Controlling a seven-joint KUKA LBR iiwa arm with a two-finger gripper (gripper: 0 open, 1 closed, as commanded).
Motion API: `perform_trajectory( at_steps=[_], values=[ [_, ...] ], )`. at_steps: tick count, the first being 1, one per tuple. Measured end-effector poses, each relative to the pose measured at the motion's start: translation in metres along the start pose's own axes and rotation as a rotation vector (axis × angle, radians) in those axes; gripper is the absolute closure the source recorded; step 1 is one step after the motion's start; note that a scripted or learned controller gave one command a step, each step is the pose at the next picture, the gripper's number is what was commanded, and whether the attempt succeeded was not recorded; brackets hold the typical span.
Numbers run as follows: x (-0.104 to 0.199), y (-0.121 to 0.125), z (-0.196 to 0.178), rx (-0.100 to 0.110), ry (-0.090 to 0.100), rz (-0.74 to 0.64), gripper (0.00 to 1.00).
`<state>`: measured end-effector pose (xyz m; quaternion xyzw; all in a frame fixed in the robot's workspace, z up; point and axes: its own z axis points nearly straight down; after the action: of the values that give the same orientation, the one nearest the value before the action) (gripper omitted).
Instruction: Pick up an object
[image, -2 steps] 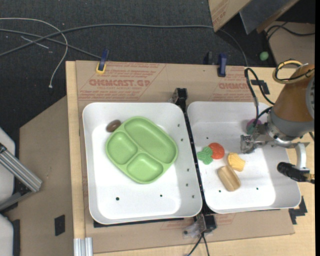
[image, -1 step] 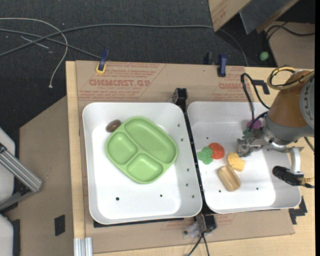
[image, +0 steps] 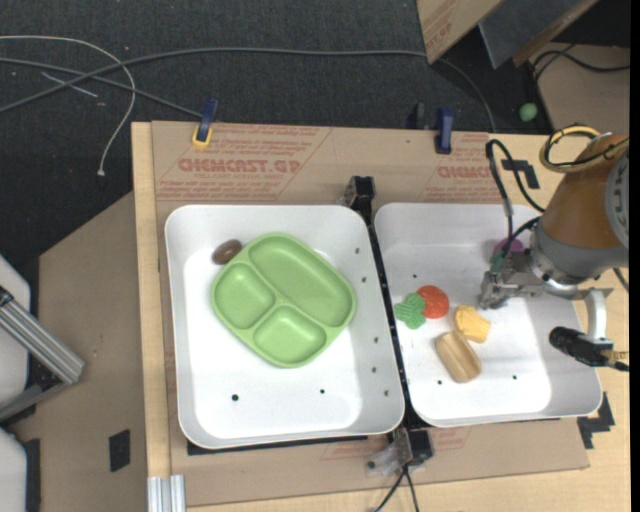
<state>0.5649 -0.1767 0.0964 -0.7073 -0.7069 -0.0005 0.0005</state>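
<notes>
Far to the left of your end effector (image: 493, 290), the green three-compartment plastic plate (image: 284, 298) and a small brown oval piece (image: 228, 251) lie in the left white bin (image: 200, 400), out of the way. Just left of the end effector sit a green-and-red toy vegetable (image: 421, 304), a yellow chunk (image: 472, 324) and a tan bread-like block (image: 459, 356), packed close. I judge that a descent could nudge one into another. Whether the end effector is open or closed, I cannot tell.

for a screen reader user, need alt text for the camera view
A robot arm's end effector hangs over the right bin near a tomato, yellow and tan food pieces. The left bin holds a green divided plate.
</notes>
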Motion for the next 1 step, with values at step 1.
perform_trajectory(
  at_steps=[1],
  values=[
    [0.0045,0.0073,-0.0613,-0.006,-0.003,-0.002,1.00]
  ],
)
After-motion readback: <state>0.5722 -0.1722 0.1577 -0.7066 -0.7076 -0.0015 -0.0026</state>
